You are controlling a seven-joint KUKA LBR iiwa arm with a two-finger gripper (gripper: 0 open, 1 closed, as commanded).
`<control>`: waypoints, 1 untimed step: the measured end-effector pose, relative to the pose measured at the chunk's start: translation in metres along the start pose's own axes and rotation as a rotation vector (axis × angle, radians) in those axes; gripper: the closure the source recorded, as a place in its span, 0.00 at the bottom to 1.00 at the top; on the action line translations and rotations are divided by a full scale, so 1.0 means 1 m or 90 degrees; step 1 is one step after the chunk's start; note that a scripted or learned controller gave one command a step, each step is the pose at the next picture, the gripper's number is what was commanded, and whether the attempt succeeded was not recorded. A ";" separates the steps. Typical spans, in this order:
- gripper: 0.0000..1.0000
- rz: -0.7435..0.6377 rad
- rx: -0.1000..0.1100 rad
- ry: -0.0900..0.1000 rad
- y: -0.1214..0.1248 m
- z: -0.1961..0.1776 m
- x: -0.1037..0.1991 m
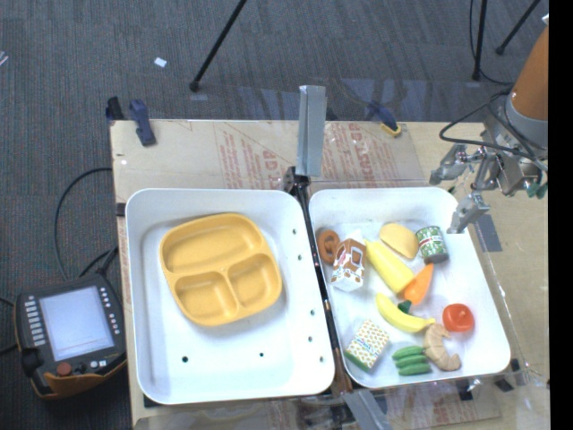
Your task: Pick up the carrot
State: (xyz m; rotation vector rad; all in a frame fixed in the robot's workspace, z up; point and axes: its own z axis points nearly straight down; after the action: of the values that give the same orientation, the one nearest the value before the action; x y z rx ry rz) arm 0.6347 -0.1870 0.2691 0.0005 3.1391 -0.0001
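Observation:
The carrot (418,285) is a small orange cone with a green top. It lies in the right bin (498,305), slanting from below the green can (431,244) down to the lower banana (401,315). A second yellow banana (389,265) lies against its left side. My gripper (476,222) hovers over the bin's upper right corner, up and to the right of the carrot and apart from it. Its fingers are open with nothing between them.
The right bin also holds a pretzel (328,243), a small carton (348,264), a cheese wedge (398,238), a tomato (457,317), a green box (367,343), pea pods (411,359) and a tan piece (441,348). A yellow divided plate (220,267) sits in the left bin (148,330).

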 end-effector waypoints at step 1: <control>0.00 -0.062 -0.004 0.010 -0.009 0.177 0.049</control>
State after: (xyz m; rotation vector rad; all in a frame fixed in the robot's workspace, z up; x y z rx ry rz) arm 0.5864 -0.1961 0.0917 -0.1531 3.1508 0.0103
